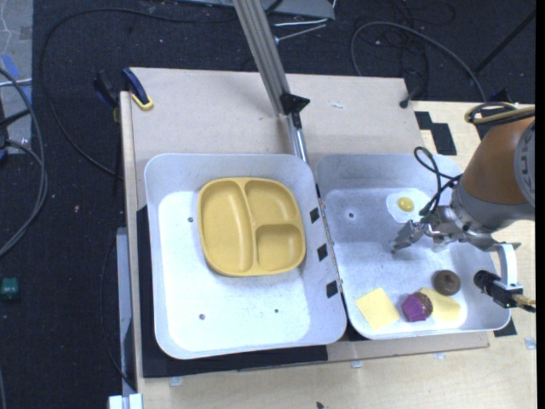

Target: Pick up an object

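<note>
The right bin [358, 196] holds several small items. A fried-egg toy [403, 203] lies near its far side. A brown round piece [445, 282], a purple piece [416, 306] and a flat yellow square [377, 308] sit along its near edge, with a pale yellow piece [451, 310] under the purple and brown ones. My gripper [407, 237] hangs low over the middle of this bin, just below the egg and up-left of the brown piece. Nothing shows in its grasp.
A yellow divided plate [252, 226] rests in the left bin [179, 296]. A metal pole [268, 58] slants down to the gap between the bins. Cables [430, 173] trail from the wrist over the right bin's far corner.
</note>
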`<state>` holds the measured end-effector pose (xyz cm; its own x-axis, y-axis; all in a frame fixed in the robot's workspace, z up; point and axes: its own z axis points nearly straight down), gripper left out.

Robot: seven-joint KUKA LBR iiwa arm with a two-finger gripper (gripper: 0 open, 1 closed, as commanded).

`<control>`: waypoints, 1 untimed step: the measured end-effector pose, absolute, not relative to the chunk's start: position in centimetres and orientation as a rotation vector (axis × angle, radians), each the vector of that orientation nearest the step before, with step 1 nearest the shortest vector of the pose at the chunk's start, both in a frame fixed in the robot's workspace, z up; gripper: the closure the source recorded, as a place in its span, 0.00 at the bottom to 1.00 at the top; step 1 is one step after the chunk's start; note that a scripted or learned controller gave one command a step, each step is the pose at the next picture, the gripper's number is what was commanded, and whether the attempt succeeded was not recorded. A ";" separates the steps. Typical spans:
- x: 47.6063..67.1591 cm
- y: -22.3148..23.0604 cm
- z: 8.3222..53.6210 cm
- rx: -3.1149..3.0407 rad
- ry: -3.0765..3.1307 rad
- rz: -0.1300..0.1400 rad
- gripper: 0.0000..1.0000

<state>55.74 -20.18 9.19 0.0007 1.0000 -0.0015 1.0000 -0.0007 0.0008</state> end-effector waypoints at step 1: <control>55.9 -20.2 10.5 2.218 2.216 0.002 1.00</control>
<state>55.89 -20.24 10.47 0.0006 1.0000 -0.0033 1.0000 -0.0006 0.0055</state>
